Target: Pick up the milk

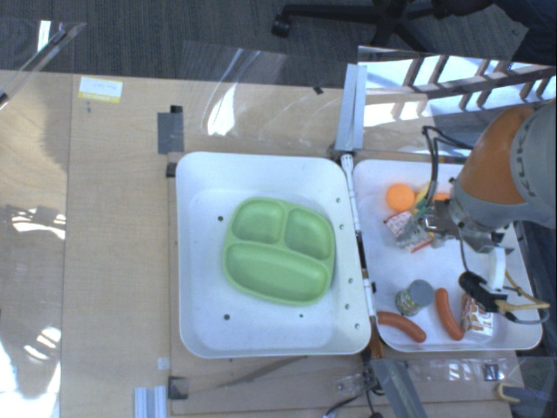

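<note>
Gripper (427, 225) is low over the right bin (376, 174), under the grey wrist and orange band. Whether it is released or clenched cannot be told: the wrist body hides the tip.

- Milk (399, 225), a small white carton with red print, lies just to picture-left of the gripper, touching it or nearly so. It rests on the bin floor.
- Orange ball (400, 197) sits just beyond the milk, up and left of the gripper.
- Grey-green can (413, 299) is below the gripper, toward the near rim.
- Two sausages lie there as well, one (402, 325) lower left and one (450, 313) lower right.
- Brown-and-white box (477, 320) is farther to the lower right.
- Green divided plate (280, 251) lies in the left bin (198, 259), well apart to the left.
</note>
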`<state>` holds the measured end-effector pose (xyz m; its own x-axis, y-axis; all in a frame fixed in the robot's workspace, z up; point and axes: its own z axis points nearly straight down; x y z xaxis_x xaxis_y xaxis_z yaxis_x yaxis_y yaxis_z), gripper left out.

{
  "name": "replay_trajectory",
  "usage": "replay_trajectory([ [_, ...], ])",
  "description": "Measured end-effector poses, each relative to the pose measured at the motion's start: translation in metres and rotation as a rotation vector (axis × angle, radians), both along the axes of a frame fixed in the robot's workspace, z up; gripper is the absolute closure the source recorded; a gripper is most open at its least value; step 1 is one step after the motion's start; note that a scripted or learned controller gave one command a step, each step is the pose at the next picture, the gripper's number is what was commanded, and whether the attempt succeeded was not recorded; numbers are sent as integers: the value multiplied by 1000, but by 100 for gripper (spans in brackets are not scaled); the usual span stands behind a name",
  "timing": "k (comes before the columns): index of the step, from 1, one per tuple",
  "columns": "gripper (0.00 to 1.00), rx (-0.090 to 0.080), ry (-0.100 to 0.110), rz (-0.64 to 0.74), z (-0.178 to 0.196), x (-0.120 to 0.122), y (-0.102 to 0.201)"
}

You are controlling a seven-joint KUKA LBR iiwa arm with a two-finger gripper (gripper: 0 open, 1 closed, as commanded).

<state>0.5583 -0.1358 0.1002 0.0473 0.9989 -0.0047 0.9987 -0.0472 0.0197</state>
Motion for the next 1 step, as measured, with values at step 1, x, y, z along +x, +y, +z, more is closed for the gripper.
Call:
replay_trajectory([
  [1,100,5,12,-117,134,9,12],
])
